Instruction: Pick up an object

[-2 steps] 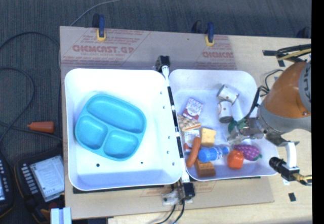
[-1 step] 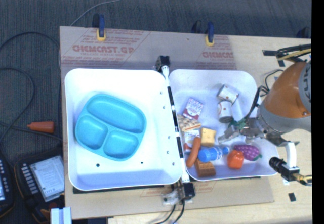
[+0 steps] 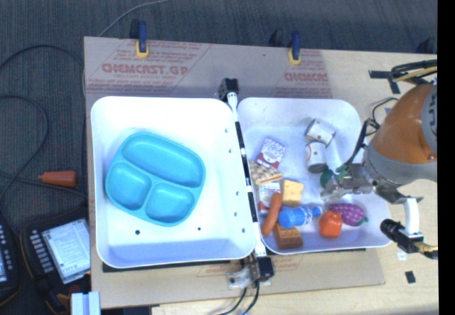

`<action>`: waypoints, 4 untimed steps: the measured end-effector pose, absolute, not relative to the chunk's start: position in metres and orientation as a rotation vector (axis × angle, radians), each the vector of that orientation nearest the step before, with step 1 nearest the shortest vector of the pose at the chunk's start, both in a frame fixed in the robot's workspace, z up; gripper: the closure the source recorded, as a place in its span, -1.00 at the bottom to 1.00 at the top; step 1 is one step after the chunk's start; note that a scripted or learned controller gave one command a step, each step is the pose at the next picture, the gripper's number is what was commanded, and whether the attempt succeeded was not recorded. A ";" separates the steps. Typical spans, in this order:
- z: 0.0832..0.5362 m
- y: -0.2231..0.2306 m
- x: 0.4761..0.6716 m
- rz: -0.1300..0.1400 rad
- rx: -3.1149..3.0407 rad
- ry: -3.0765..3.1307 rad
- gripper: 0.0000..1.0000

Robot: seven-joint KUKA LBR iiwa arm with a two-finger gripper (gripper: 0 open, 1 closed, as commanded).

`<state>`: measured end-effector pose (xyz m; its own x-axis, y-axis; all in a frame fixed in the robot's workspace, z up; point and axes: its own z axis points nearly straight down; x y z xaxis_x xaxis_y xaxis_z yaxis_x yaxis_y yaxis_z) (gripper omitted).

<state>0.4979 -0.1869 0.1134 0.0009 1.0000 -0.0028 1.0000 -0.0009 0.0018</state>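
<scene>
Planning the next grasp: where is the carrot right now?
The carrot lies in the right bin, by its left wall near the front, just left of the blue bottle.

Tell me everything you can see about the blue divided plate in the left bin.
The blue plate is a glossy, plastic-looking tray with rounded corners, light blue throughout. Raised ridges split it into three compartments: one long section along its upper right side and two smaller ones along its lower left. It lies flat and right side up, turned at a slant, on the floor of the left bin, slightly left of centre. Nothing sits in its compartments, and it touches only the bin floor.
</scene>
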 end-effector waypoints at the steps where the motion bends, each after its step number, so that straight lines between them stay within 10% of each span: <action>1: 0.113 -0.187 0.498 -0.001 2.220 2.218 -1.00; 2: 0.087 -0.129 0.486 0.002 2.216 2.211 -1.00; 3: 0.097 -0.128 0.488 0.005 2.216 2.213 1.00; 4: 0.228 -0.059 0.534 -0.001 2.219 2.223 1.00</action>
<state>0.5342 -0.0592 0.2283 -0.0017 1.0000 -0.0008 1.0000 0.0017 -0.0001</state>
